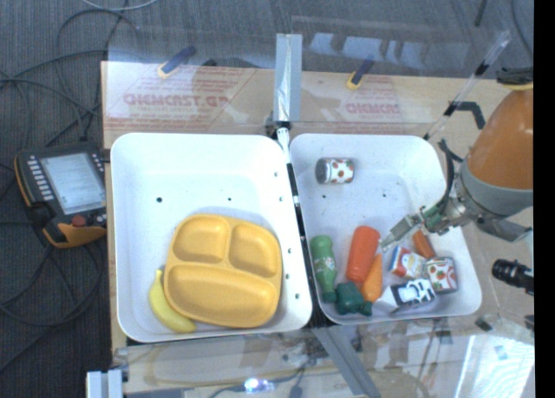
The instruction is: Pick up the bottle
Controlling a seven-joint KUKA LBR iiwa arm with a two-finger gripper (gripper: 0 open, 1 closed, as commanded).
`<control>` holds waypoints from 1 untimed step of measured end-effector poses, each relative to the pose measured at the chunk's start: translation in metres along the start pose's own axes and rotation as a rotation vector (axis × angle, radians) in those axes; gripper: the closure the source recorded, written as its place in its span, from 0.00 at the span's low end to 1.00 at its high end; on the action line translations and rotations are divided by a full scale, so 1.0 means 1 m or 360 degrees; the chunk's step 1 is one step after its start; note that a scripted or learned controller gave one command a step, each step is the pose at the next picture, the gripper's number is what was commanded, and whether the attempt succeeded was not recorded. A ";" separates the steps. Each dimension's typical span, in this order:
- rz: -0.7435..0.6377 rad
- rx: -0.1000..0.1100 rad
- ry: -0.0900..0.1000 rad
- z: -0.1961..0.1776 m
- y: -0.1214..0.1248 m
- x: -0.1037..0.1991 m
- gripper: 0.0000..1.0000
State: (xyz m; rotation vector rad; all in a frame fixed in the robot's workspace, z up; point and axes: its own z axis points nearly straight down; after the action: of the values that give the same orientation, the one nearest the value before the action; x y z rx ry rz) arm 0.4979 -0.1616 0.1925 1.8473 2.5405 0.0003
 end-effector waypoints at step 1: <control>0.0034 -0.0008 -0.0009 0.099 0.069 0.026 0.00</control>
State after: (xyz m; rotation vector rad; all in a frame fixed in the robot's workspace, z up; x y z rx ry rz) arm 0.5557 -0.1158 0.0934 1.8696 2.5147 0.0011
